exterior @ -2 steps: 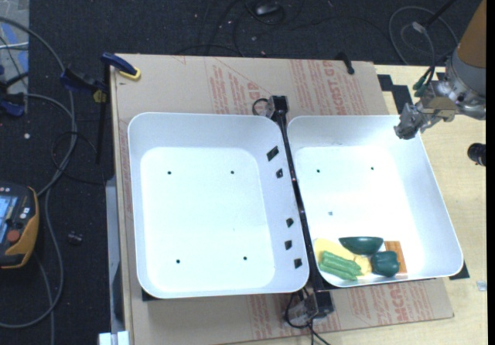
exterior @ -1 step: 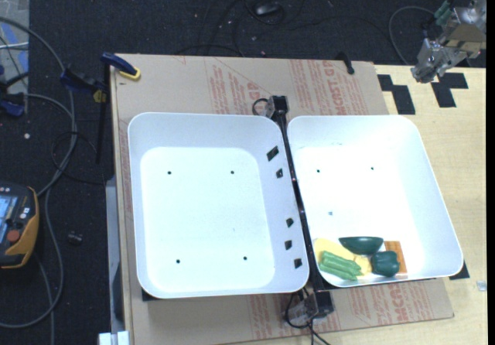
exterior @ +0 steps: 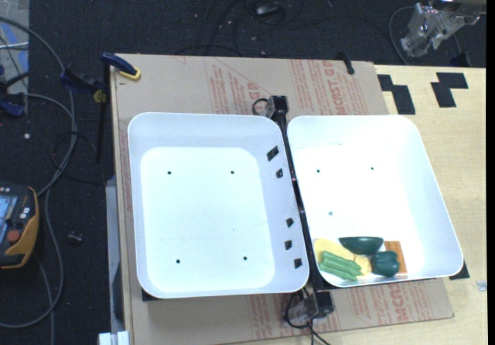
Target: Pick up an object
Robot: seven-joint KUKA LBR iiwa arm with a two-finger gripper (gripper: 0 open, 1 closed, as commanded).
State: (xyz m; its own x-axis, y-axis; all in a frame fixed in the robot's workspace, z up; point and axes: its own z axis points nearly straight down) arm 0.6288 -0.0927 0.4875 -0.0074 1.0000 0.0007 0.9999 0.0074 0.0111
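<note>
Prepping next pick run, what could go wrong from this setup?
1. The objects, dark green bowl, green ridged piece, teal piece and yellow piece, crowd together in the right bin, so a grasp may catch two or slip.
2. They sit against its near wall, risking a collision.

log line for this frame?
gripper: top right, off bins, fingers unclear | objects: right bin near corner | nothing held
</note>
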